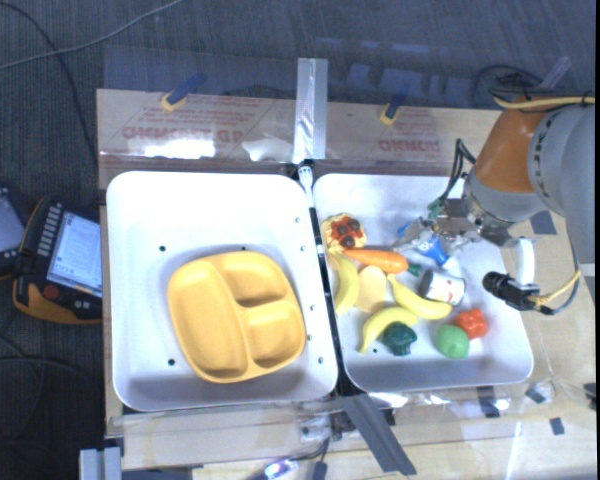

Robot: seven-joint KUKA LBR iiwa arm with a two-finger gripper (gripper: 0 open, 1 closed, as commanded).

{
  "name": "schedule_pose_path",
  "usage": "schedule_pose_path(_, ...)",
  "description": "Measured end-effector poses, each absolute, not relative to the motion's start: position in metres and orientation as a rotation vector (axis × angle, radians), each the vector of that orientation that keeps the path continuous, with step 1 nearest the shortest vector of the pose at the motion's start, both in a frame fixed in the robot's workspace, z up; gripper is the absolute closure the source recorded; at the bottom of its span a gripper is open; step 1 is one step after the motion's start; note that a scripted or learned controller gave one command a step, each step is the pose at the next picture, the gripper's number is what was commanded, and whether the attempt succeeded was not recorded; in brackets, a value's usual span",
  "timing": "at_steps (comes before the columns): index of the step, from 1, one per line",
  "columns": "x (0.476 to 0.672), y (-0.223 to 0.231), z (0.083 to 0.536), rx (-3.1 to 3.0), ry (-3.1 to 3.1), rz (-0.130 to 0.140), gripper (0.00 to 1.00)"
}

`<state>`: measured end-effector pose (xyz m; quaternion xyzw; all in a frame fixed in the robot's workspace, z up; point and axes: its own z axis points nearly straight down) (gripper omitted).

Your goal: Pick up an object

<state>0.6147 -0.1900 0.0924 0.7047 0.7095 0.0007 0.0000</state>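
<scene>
A smooth yellow plastic tray (237,314) with three dips sits in the middle of the left white bin (140,208). To the right of that tray, the right white bin (380,193) holds a heap of shiny toy food. Closest to the tray are two curved yellow bananas (380,323) and a pale pear shape (373,288). A long orange carrot (376,260) lies above them, beside a little round pizza piece (344,232). Further right are a bumpy dark green broccoli (399,338), a round green ball-like fruit (452,342), a red tomato (471,321) and a small white can (443,288) lying on its side. The grey arm with its orange band (525,168) bends in from the far right, and its claw (442,230) points down over the food just past the carrot. I cannot tell how wide the claw is or if it has hold of anything.
</scene>
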Motion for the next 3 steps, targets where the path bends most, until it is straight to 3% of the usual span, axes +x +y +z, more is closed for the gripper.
schedule_pose_path(1, 0.614, -0.190, 0.100, 2.215, 2.230, 0.002, 1.00)
schedule_pose_path(2, 0.614, -0.189, 0.109, 2.216, 2.232, 0.002, 1.00)
schedule_pose_path(3, 0.647, -0.090, 0.191, 2.393, 2.036, -0.005, 1.00)
